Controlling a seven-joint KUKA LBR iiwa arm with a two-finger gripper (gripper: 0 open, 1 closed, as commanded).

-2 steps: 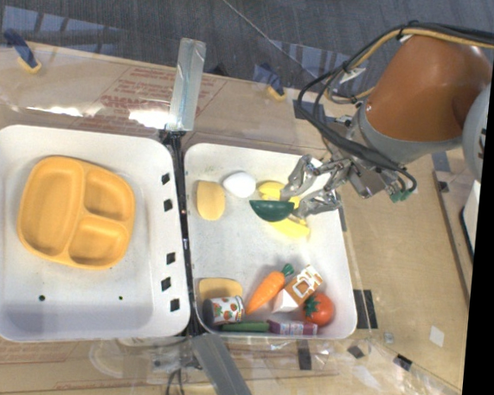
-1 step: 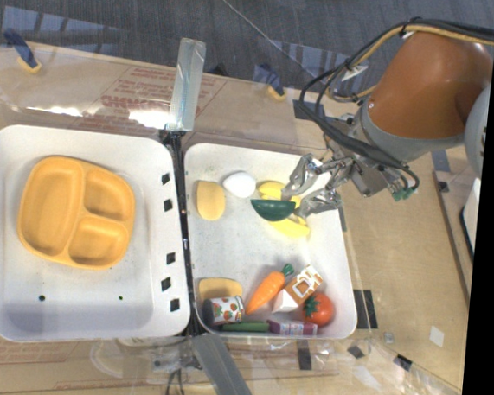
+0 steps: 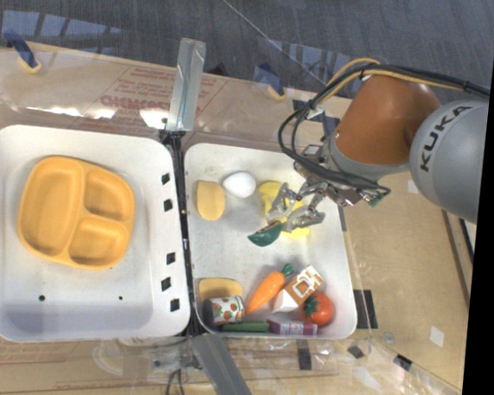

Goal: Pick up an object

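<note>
My gripper (image 3: 302, 209) hangs over the upper middle of the right bin (image 3: 344, 271), under the orange wrist band. Directly beneath it lies a yellow toy piece (image 3: 272, 194), and a dark green leaf-shaped piece (image 3: 268, 234) pokes out at its lower left. The gripper overlaps both, and I cannot make out whether it touches either. To the left are a white egg (image 3: 240, 184) and a tan oval piece (image 3: 210, 201). A carrot (image 3: 266, 291) and a red tomato (image 3: 319, 309) rest near the front.
The left bin (image 3: 2, 299) holds a yellow sectioned plate (image 3: 76, 211). The front of the right bin is crowded with a small can (image 3: 226, 308), a tan slice (image 3: 221, 287), a white and orange box (image 3: 305, 282), a green stick (image 3: 243, 326) and a purple piece (image 3: 292, 328).
</note>
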